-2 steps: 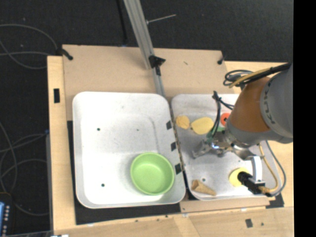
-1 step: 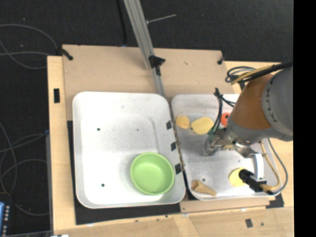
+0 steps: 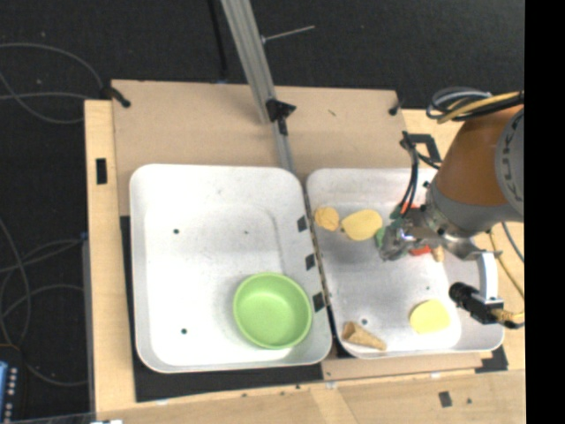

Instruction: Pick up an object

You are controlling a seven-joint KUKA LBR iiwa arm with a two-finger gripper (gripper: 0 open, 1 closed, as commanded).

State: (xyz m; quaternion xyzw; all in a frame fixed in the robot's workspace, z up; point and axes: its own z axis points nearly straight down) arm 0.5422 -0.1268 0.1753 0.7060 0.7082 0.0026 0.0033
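Green and smooth, a round bowl (image 3: 272, 310) sits in the left bin (image 3: 177, 210). The right bin (image 3: 371, 276) holds a pale yellow lumpy piece (image 3: 360, 225), a yellow disc (image 3: 430, 316) and a tan cone (image 3: 364, 335). The gripper (image 3: 393, 241) hovers beside the lumpy piece; its grip cannot be told.

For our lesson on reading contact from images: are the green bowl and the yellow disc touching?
Apart. The camera view shows the green bowl in the left bin and the yellow disc in the right bin, the bin walls between them.

You are looking at a robotics lab: a plywood worktop (image 3: 221, 122) carries two white bins (image 3: 177, 210), an aluminium mast (image 3: 252, 51) rises toward 12 o'clock, and loose cables (image 3: 35, 69) trail over dark carpet at 9 o'clock.
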